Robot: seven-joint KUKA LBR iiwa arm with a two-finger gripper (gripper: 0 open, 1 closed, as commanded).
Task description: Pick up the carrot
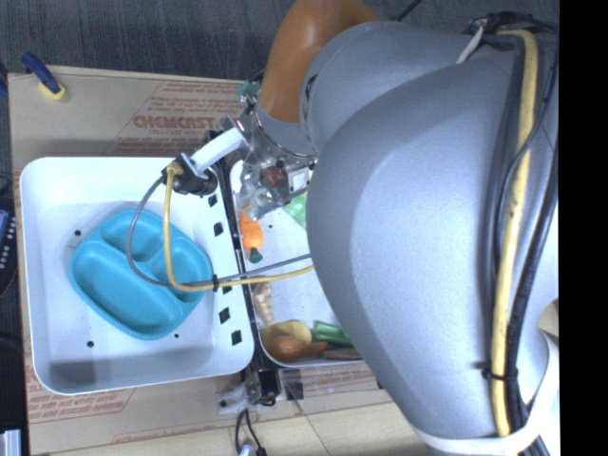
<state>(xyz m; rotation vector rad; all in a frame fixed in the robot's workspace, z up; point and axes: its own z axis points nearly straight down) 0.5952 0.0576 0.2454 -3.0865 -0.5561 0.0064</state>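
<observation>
We saw the grey arm [418, 217] covering most of the right bin [285, 297]. The gripper [255, 196] hung over this bin's left edge, close to the wall between both bins. The carrot [251, 234] was just below the gripper, and we could not tell if the fingers held it or how wide they stood. The left bin [57, 255] held a blue divided tray [133, 274], with free white floor around it. A yellow cable [176, 255] looped over the tray. Some yellow and green items [304, 335] lay near the right bin's lower edge.
</observation>
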